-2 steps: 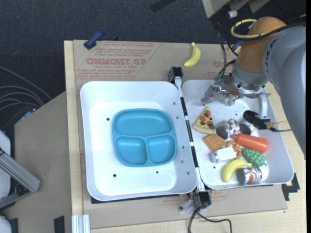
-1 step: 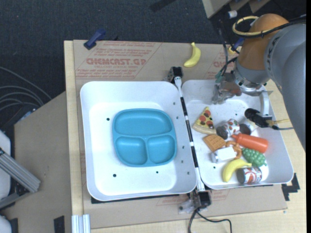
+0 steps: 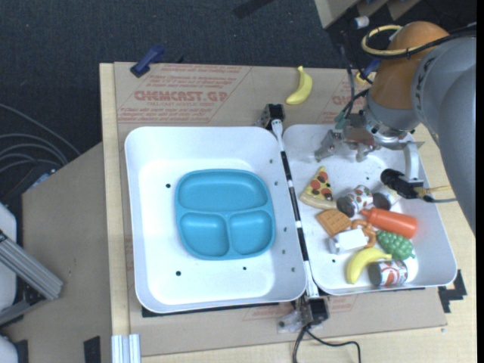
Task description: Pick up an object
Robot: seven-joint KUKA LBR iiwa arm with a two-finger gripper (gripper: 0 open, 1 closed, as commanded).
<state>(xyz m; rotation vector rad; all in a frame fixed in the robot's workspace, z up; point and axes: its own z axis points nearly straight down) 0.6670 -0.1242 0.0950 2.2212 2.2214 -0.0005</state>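
Objects for picking lie heaped in the near half of the right bin (image 3: 446, 240): a pizza slice toy (image 3: 318, 187), an orange carrot (image 3: 391, 221), a yellow banana (image 3: 364, 263), a green bumpy piece (image 3: 396, 244), a cracker-like square (image 3: 331, 221) and a red and white can (image 3: 389, 274), many of them touching. Packed this closely, you would probably find a piece at the pile's edge, such as the pizza slice, easiest to take cleanly.

The left bin (image 3: 144, 203) holds a blue divided tray (image 3: 224, 212), lying flat near its middle. A second banana (image 3: 300, 88) rests on the desk (image 3: 189, 93) just beyond the bins, outside both.

Your arm (image 3: 412, 66) comes in from the right, and its end effector (image 3: 346, 144) sits low over the far part of the right bin, apart from the pile. Two metal fingers (image 3: 327, 146) look spread in a moderate gap, pointing down toward bare bin floor. Nothing lies between them, so it holds nothing. It seems placed over open floor, so it would need to shift nearer to reach the objects.
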